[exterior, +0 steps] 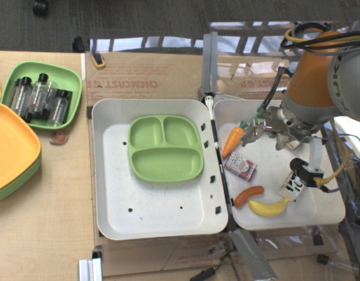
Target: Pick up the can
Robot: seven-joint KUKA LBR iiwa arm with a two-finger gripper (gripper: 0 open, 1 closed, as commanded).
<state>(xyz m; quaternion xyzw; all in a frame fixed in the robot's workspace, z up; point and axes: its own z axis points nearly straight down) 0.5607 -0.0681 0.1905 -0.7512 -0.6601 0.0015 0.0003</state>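
A green divided plate (165, 147) lies in the left white bin (109, 215). The right bin (320, 215) holds a carrot (232, 140), a small pink carton (240, 166), a red sausage (248, 195) and a banana (268, 206). Far left, a green tray (68, 78) holds small bottles (39, 98) beside stacked orange plates (13, 157).

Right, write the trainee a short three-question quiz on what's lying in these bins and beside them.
1. True or false: the green divided plate lies in the right bin.
2. Which lies closest to the banana? A. the carrot B. the red sausage C. the orange plates
3. What does the green tray on the table hold?
Key: 1. False, it lies in the left bin. 2. B. 3. Small bottles with dark caps.
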